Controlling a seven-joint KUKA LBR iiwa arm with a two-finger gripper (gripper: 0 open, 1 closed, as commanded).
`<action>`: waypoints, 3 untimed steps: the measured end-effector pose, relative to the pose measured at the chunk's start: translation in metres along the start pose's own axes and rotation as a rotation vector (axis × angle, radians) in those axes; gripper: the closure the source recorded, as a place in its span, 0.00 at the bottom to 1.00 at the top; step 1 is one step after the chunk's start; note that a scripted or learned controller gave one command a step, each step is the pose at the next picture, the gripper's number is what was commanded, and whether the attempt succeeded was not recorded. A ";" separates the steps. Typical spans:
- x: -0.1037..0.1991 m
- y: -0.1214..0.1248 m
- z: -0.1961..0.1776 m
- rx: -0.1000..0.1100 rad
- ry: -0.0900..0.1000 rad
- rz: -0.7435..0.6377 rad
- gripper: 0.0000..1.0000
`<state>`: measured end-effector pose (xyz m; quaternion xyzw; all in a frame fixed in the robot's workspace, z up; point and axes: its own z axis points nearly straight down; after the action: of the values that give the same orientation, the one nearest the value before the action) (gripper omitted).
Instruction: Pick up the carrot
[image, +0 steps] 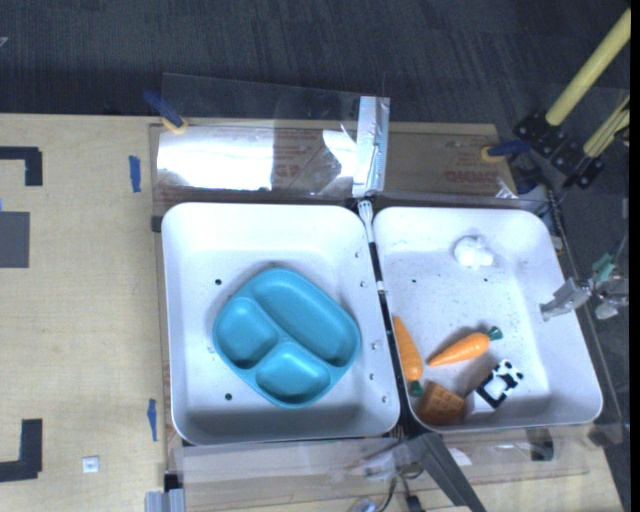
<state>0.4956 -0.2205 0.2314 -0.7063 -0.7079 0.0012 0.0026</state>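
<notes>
We see two white bins side by side at the centre of the frame; the left bin (190, 240) holds a blue divided plate (286, 334) lying at a slant; the right bin (520, 240) holds the carrot (461, 348) in its lower middle, tilted with its green tip toward the right; just left of it, along the bin's left wall, lies a second orange piece (407, 349); below are a brown waffle-like item (441, 403) and a black-and-white toy (498, 384); a small white lump (472, 252) rests near the upper part; we cannot tell the state of the fingers.
</notes>
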 end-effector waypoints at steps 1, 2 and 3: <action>0.071 0.003 0.085 0.004 0.001 -0.074 0.00; 0.116 0.005 0.146 -0.007 -0.003 0.138 0.00; 0.117 0.008 0.138 -0.009 -0.003 0.139 1.00</action>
<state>0.5024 -0.1036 0.0937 -0.7537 -0.6573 -0.0010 -0.0017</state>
